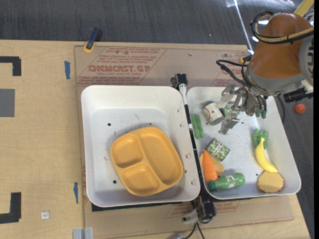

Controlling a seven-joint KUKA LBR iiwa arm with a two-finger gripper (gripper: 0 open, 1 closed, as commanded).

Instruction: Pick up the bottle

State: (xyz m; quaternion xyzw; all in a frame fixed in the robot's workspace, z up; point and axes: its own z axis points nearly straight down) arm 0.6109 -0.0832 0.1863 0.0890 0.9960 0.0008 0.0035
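Here the green bottle (228,181) lies on its side.

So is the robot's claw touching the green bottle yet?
Apart. The camera view shows bare white bin floor between the gripper and the bottle.

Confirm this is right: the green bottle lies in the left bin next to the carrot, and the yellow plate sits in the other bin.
Wrong bins. The camera view shows the bottle lying beside the carrot in the right bin, and the plate in the left bin.
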